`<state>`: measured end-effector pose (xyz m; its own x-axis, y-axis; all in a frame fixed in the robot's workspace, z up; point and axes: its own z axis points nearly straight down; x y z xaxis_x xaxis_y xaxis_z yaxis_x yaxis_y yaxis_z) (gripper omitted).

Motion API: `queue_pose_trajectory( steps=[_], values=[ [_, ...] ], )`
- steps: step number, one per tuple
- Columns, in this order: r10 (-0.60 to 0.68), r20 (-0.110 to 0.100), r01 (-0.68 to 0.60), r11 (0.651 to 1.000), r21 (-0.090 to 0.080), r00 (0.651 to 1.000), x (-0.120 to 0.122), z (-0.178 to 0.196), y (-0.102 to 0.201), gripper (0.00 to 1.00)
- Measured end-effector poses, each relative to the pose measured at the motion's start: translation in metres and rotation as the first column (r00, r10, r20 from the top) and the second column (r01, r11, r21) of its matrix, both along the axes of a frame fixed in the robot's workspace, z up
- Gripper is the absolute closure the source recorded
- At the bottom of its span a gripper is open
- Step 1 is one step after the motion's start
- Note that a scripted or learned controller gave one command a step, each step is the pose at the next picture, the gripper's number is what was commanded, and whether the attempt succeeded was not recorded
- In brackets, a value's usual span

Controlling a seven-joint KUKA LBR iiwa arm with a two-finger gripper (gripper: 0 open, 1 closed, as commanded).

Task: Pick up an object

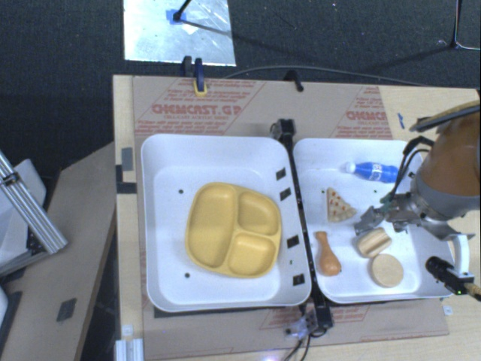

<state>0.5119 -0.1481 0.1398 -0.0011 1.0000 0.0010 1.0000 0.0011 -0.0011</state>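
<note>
Looking down: you see two white bins side by side on a bench, the left bin (pixel 161 201) and the right bin (pixel 316 171), meeting along a dark centre divider.
Left bin: a yellow tray (pixel 233 229) with three compartments lies near its middle, turned at a slant, well apart from every wall.
Arm: it enters from the right edge over the right bin, grey with an orange band above the wrist, and covers that bin's right side.
Gripper (pixel 376 228): it hangs low over the middle of the right bin, its metal tips just above and touching or nearly touching the roll; you cannot tell from this view how far apart the fingers stand, nor whether anything sits between them.
Roll (pixel 374 243): a tan bread-like piece, possibly a bun, lying just under the gripper toward the bin's near edge.
Disc (pixel 387 270): a round pale tan piece close to the near right corner, just beside the roll and nearly touching it.
Drumstick (pixel 326 251): an orange-brown piece lying along the left side of the right bin, near the divider, its thicker end toward the near edge.
Pizza slice (pixel 339 205): a small wedge between the drumstick and the bottle, apart from both.
Bottle (pixel 373 171): blue with a white cap, lying on its side near the far edge, cap toward the divider.
</note>
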Motion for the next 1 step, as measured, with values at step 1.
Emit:
queue_pose_trajectory(
  steps=[1],
  values=[
    [0.001, 0.005, -0.001, 1.000, -0.002, 1.000, 0.0013, 0.0124, -0.0005, 1.00]
  ],
)
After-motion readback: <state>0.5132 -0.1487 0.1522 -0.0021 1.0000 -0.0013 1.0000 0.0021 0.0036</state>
